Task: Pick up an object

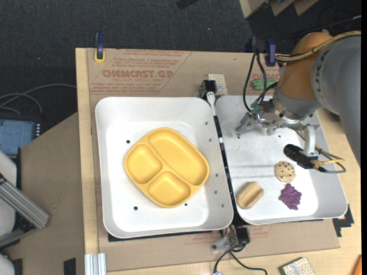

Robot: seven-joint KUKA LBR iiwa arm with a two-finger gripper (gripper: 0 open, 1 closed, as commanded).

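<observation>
Nearest us, a tan block (pixel 249 195) lies in the right bin (pixel 253 153); our gripper (pixel 261 125) hangs farther back, its opening impossible to tell. We should centre over the block before descending.

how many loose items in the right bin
3: tan block by the front edge, round cookie farther right, purple grapes just in front of the cookie. The arm may hide more.
</observation>
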